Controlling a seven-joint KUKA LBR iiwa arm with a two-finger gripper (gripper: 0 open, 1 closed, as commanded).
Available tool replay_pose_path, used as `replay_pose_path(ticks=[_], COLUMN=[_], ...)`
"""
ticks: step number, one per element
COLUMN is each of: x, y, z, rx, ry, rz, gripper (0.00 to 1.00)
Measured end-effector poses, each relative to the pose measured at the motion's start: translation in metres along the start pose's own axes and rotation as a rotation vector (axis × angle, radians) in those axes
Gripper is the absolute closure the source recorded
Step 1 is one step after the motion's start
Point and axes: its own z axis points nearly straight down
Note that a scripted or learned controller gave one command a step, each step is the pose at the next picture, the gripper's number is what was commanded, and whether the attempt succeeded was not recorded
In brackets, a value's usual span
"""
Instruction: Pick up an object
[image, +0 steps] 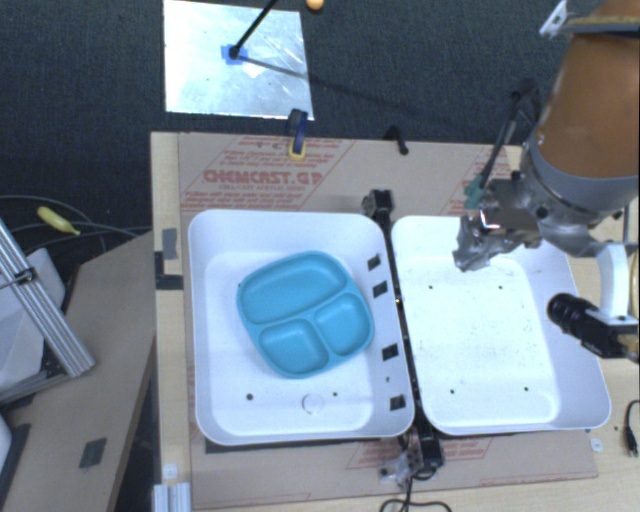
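Observation:
A light blue divided plate (304, 312) with three compartments lies in the left white bin (220, 400), near its middle. My gripper (470, 256) hangs over the far left part of the right white bin (500, 400), well to the right of the plate and apart from it. Nothing shows between its tips. The grey arm with its orange band (595, 90) reaches in from the upper right.
A black divider with clips (390, 300) runs between the two bins. The bins rest on a cardboard sheet (260, 175). A shiny foil sheet (238, 58) lies beyond the bench's far edge. An aluminium frame (40, 310) stands at the left.

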Motion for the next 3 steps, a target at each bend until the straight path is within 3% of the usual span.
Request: replay_pose_path(ticks=[1, 2, 3], x=[0.062, 0.063, 0.135], y=[-0.001, -0.001, -0.002], z=[0.005, -0.029, -0.007], rx=[0.002, -0.002, 0.003], ry=[0.004, 0.004, 0.004], rz=[-0.017, -0.013, -0.018], gripper=[1.00, 1.00, 1.00])
